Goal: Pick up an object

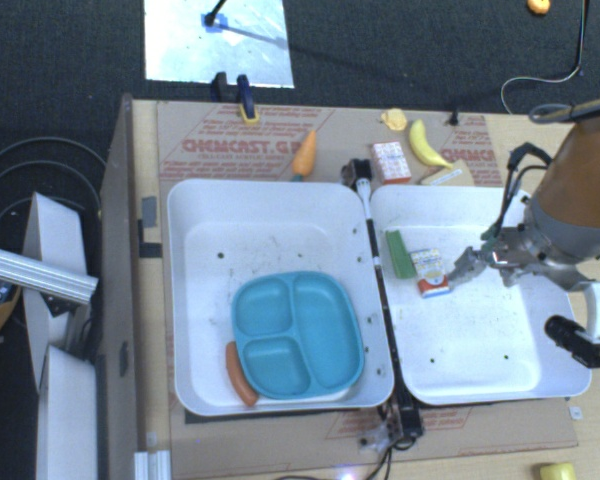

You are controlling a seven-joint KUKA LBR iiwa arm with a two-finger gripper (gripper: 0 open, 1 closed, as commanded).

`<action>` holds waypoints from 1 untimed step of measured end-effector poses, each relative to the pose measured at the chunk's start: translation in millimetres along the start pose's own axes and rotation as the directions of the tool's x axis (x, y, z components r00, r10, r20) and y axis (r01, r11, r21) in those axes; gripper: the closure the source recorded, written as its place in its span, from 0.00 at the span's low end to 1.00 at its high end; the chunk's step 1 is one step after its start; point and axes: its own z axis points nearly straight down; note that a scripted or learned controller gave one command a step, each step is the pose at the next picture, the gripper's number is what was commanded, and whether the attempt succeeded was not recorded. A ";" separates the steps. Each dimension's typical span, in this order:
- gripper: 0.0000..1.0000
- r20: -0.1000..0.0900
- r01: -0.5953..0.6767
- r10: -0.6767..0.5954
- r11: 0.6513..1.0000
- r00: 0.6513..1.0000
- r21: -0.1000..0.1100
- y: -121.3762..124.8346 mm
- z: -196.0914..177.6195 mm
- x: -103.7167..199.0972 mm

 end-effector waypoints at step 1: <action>0.00 -0.002 0.002 -0.002 1.000 1.000 0.008 29.3 118.2 11.4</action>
